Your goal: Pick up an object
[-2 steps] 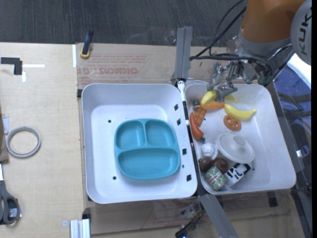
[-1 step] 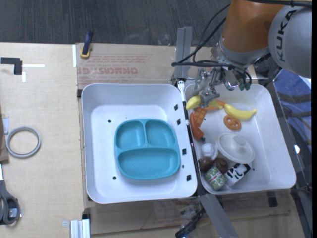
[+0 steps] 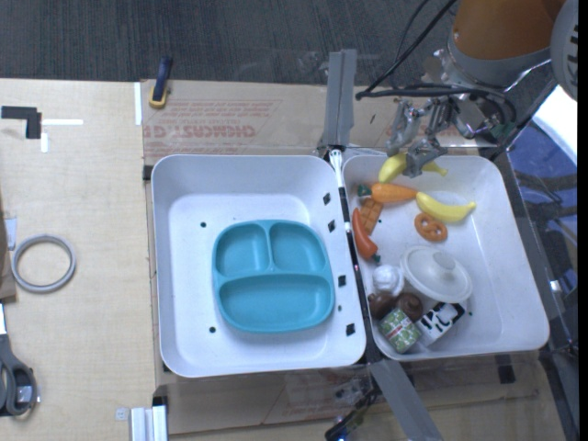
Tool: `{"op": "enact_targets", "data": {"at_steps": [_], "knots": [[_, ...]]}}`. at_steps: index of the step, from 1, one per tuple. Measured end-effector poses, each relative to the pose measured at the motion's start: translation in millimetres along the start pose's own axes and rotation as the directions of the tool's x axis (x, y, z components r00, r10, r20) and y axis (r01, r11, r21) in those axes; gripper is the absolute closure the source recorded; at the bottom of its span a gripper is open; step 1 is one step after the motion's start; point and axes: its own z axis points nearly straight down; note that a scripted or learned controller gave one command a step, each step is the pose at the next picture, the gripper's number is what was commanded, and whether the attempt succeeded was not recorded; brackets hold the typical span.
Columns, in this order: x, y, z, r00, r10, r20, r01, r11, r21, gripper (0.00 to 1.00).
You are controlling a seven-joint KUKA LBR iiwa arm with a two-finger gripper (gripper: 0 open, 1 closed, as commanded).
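My jaws [image 3: 415, 154] hung over the far edge of the right bin [image 3: 514, 283], and whether they were released or clenched I cannot tell; the metal fingers ran together with the clutter under them. A small yellow banana [image 3: 393, 166] lay just beside my jaws, at their left and touching or nearly so, though I could not see it between the fingers. Just below my jaws lay an orange carrot [image 3: 395, 192], and below and to the right a larger yellow banana [image 3: 446, 209] with an orange pretzel-shaped piece [image 3: 430, 228] under it. Farther down sat a white lidded pot [image 3: 437, 273] and a green can [image 3: 397, 330]. Well to the left of my jaws, the left bin [image 3: 175, 265] held a blue divided plate [image 3: 273, 276]. Red print on the cardboard [image 3: 230, 118] beyond that bin was reversed and too blurred to read.
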Motion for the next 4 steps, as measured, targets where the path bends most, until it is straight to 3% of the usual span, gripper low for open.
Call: {"op": "enact_targets", "data": {"at_steps": [1, 2, 3, 4], "knots": [[20, 43, 30, 0.985, 0.173, -0.004, -0.173, 0.985, -0.001, 1.00], [-12, 30, 15, 0.972, 0.233, -0.001, -0.233, 0.972, 0.000, 1.00], [46, 110, 58, 0.907, 0.421, -0.005, -0.421, 0.907, 0.001, 1.00], [70, 47, 5, 0.850, 0.527, -0.002, -0.527, 0.850, 0.002, 1.00]]}}
